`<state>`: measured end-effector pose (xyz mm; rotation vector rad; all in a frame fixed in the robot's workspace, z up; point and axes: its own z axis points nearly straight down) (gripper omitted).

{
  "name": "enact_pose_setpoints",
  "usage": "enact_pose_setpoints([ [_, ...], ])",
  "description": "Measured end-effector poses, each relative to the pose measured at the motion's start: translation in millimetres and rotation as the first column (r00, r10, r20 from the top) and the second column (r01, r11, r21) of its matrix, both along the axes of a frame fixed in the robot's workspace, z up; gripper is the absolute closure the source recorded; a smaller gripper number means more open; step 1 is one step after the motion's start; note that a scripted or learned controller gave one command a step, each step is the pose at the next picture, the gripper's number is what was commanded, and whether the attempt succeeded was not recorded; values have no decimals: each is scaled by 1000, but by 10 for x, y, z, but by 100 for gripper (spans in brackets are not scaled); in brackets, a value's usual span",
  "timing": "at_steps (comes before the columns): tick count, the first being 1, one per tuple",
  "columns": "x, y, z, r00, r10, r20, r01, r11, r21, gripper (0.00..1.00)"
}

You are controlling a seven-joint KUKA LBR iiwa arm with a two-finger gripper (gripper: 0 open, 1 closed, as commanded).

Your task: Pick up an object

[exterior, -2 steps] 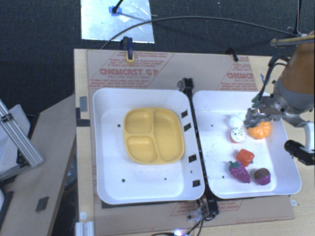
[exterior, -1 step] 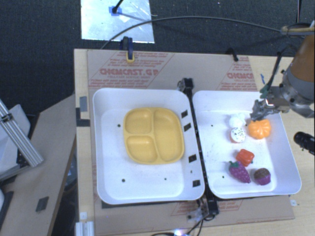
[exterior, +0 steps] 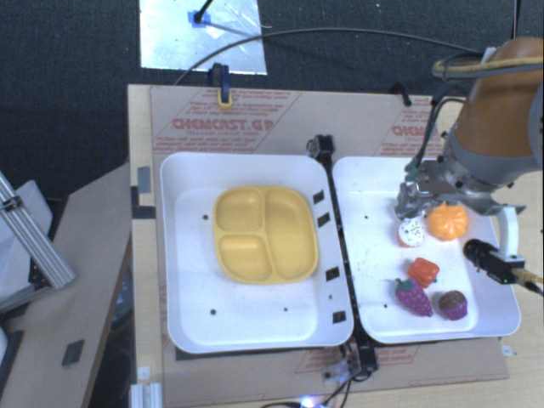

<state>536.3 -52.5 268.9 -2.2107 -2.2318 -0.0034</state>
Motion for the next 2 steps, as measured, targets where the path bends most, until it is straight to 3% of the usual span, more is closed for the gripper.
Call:
enact_pose_setpoints([
  [2,-76,1164,-202,1000,1,0,-1,1000,1,100],
])
